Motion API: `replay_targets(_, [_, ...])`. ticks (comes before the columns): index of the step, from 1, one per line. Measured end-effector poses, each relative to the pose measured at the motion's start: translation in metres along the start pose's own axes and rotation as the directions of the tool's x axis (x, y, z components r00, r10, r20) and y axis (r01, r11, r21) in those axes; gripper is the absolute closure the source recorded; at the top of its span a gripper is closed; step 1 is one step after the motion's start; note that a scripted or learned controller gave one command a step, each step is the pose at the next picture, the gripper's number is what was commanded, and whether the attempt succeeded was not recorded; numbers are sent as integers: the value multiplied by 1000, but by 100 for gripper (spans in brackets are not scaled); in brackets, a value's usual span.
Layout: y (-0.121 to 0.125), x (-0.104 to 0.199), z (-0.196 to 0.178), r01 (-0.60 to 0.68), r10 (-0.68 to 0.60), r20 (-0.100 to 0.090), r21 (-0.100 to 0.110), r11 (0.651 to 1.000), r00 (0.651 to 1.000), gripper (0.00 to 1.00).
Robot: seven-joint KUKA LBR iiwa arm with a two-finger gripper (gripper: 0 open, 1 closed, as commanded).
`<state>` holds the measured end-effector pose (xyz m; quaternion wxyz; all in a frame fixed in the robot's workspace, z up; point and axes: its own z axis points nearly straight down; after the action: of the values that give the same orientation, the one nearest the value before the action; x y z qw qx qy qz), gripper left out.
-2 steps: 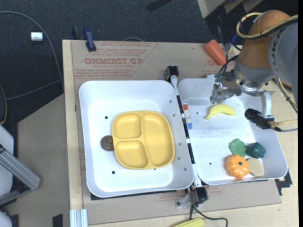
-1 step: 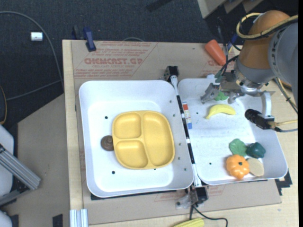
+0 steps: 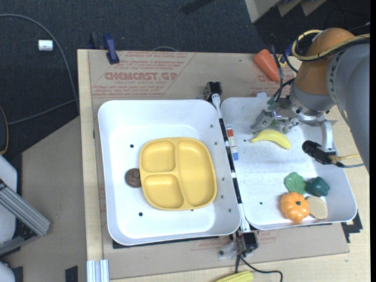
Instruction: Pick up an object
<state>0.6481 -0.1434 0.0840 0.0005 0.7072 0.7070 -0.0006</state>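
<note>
Reaching in from the right with the arm, orange band uppermost. Hanging the gripper over the far end of the right bin, just beyond the banana and very near it; touching or not, cannot tell. Not showing clearly how wide the gripper is standing, nor anything caught in it: cannot tell.

Lying flat on the bin floor, the banana, curved, its ends pointing toward the near side, close to the wall between the two bins. Sitting well apart from it in the near right corner: a green lump, a darker green piece just beside that, a pumpkin in front, and a pale disc touching the pumpkin's right side.

Resting in the middle of the left bin, a yellow tray with three compartments. Peeking out from under the tray's left edge, a brown disc.

Lying outside the bins on the bench, beyond the right bin, an orange piece.
</note>
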Motion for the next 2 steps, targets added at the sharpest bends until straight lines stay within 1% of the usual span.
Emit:
replay_targets(1, [1,0,-11,1,-1,2,-5,1000,1000,100])
replay_targets(2, [2,0,-22,1,-1,4,-8,1000,1000,100])
